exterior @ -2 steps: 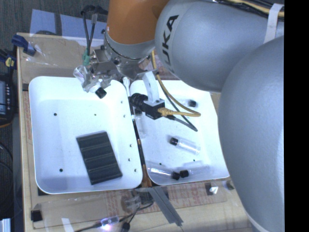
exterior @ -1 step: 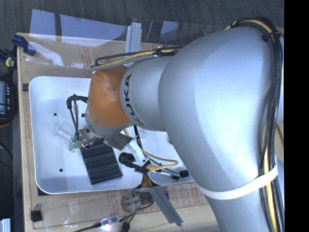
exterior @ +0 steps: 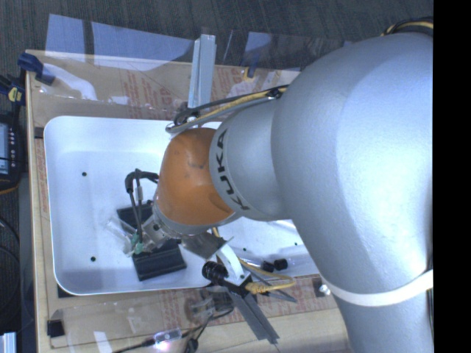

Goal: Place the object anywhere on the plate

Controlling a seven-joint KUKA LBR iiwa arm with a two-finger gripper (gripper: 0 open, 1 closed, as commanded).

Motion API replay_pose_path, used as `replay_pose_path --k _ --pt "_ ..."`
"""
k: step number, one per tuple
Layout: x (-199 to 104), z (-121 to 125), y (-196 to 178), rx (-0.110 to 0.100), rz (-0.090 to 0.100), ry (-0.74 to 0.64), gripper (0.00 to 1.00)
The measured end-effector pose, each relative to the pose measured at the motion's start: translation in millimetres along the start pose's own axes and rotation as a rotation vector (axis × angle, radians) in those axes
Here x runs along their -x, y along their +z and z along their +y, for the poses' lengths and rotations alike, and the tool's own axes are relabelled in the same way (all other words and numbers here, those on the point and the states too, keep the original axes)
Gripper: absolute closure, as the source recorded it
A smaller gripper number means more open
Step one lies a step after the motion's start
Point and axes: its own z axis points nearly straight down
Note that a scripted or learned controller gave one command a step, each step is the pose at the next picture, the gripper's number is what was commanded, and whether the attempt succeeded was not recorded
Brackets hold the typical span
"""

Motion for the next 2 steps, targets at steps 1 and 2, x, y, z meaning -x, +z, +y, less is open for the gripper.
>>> replay_pose_path --k 1,2 --pt "-20 70 -72 0.003 -0.004 -0.309 1.00" --pt "-25 111 -194 0.004 -0.005 -0.491 1.00"
